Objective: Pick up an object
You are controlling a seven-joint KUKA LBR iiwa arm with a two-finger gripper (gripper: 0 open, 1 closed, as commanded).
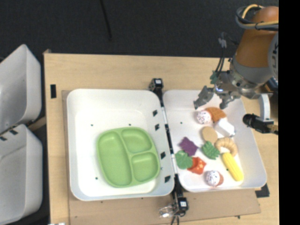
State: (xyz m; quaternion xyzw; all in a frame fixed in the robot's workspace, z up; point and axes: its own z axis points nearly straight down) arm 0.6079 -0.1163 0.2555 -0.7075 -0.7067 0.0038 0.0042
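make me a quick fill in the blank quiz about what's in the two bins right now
1. The green plastic compartment tray lies in the ____ white bin.
2. That tray has ____ compartments.
3. The yellow toy corn cob lies in the ____ white bin.
4. The robot's hand hovers at the ____ end of that bin.

Missing words: left; three; right; far

No writing, label, brand mark or number can be read anywhere; the bench (108,69), both white bins (84,125) and the toys carry none.
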